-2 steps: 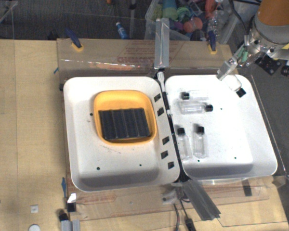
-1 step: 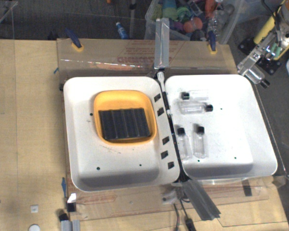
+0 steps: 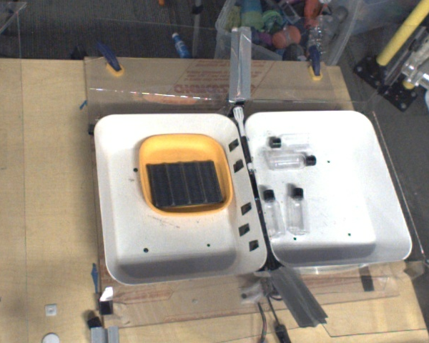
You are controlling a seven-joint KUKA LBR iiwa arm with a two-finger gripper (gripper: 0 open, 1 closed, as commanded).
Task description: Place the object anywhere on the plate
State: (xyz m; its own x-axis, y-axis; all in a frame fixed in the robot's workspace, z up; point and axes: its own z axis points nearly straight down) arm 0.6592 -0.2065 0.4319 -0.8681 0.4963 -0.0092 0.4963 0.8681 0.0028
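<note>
**Slab on the plate, vials in the other bin**

Slab first: a dark, ribbed rectangular slab [image 3: 184, 184] lies flat inside the orange plate [image 3: 154, 148], well within its rim, with its ribs running away from me. The plate sits in the white bin on the left of my view [image 3: 121, 249], towards that bin's far side.

The bin on the right of my view [image 3: 357, 191] holds four clear vials with black caps. One vial [image 3: 287, 143] lies on its side near the far end, and a second vial [image 3: 289, 161] lies just beside it with its cap pointing the opposite way. Nearer to me, a third vial [image 3: 272, 213] lies close to the divider and a fourth vial [image 3: 296, 209] is just beside it. Both of these have their caps at the far end.

A row of black tabs [image 3: 243, 186] runs down the seam where the two bins meet. Both bins rest on the wooden tabletop [image 3: 36, 191]. Beyond them I see a clear tub of coloured toys [image 3: 286, 13].

As for the hand, I cannot tell whether it is apart or together.
</note>
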